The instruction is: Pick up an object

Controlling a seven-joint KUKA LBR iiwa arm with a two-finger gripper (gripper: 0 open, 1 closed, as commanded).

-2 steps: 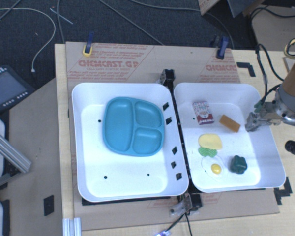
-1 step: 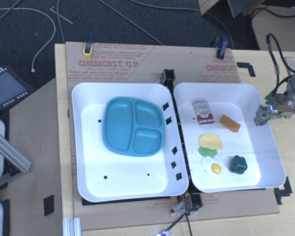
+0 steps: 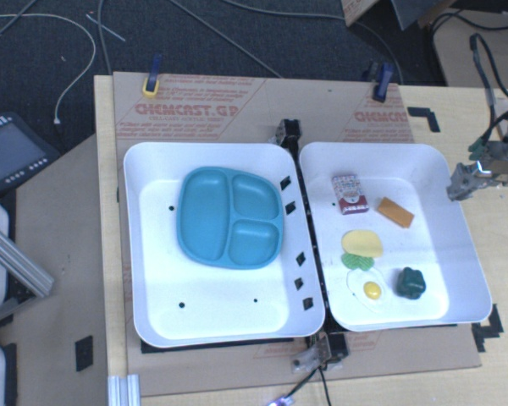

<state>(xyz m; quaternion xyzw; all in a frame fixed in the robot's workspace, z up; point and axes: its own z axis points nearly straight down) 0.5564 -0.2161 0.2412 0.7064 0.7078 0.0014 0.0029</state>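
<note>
Fried egg nearest; orange block long axis diag., up-left to down-right; jaws state unclear.

Red packet, orange block, green pepper, right bin

Blue tray in left bin; toy foods in right bin; hand beside its rim
</note>
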